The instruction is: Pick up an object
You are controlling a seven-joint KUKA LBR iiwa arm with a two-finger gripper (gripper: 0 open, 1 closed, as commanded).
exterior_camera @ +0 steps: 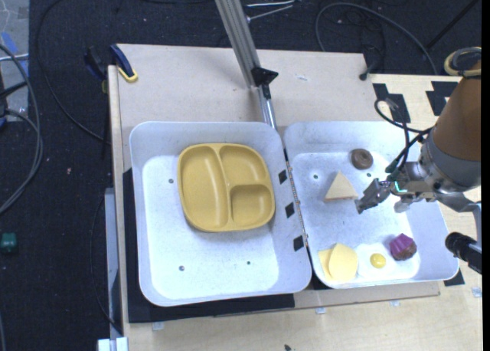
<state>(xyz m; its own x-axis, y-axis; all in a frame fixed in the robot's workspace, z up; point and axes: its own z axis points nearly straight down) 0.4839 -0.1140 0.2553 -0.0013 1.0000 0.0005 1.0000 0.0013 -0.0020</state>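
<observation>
In the right bin (429,269) lie a tan wedge (340,187), a brown round piece (361,159), a purple lump (402,247), a small yellow ball (377,260) and a pale yellow chunk (339,262). My gripper (370,197) reaches in from the right and hangs just right of the tan wedge, low over the bin floor. Nothing shows between its dark fingers.
A yellow divided plate (227,187) sits in the left bin (153,265). A metal pole (239,26) slants up from the back of the bench between the bins. The arm's wrist (452,150) covers the right bin's far right side.
</observation>
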